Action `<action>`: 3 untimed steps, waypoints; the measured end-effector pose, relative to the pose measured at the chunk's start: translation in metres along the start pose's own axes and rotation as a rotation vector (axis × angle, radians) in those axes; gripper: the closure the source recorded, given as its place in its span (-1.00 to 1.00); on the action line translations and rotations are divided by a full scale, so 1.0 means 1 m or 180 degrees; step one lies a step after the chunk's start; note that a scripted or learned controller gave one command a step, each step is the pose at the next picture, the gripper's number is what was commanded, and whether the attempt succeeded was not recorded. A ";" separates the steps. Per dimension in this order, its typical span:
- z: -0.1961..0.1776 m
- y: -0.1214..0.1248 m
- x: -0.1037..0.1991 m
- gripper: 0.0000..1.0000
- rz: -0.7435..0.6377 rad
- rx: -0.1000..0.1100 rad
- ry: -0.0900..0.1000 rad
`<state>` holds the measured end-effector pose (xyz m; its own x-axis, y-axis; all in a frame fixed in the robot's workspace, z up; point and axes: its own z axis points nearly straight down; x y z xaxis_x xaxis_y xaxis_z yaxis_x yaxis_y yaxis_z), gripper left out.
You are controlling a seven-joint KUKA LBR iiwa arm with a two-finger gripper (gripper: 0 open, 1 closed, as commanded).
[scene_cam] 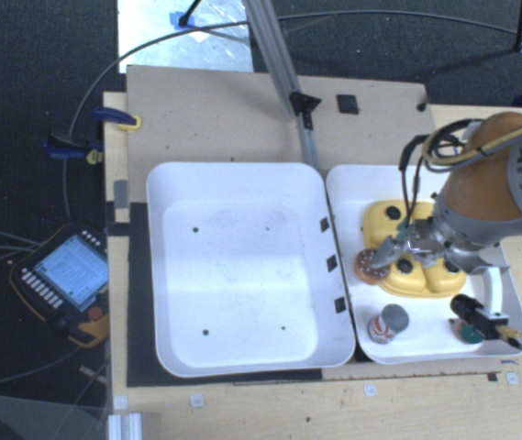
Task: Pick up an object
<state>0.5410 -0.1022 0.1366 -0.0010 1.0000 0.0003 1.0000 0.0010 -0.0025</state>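
Dark carpet is seen around a pale brown board bench [215, 117], on which two shallow white bins are set side by side. In the right bin [350, 200] a yellow moulded plastic piece with dark round spots [384, 216] is laid near the middle. The gripper [391, 248] is held low over the piece's near-left part; whether it is spread or pressed together cannot be told. Just left of the gripper's tip a small round brown disc [367, 265] is found, close against the yellow piece's left edge. Nearer, a short cylinder with a grey top and a red-and-white side [386, 323] is stood apart from both, close to the bin's near wall. The grey arm with its orange band [485, 181] is extended in from the right above the bin's right half.

The left bin [233, 273] is set against the right one, and three small black tabs [331, 262] are fixed along the wall between them. On the far part of the bench a small black square [348, 104] is placed, and a grey metal pole [274, 49] is slanted up from a black fitting beside it. At the bench's far-left edge blue clamps [114, 115] are fastened. On the carpet to the left a handheld control pendant with a lit blue screen [63, 278] is laid among thin cables.
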 end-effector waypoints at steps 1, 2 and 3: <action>0.030 0.006 0.000 -1.00 -0.0009 -0.0068 -0.0006; 0.014 0.011 -0.001 1.00 -0.0011 -0.0111 -0.0012; -0.047 0.006 0.003 1.00 -0.0012 -0.0031 -0.0004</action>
<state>0.5474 -0.0996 0.1834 -0.0048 1.0000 -0.0009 1.0000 0.0048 0.0073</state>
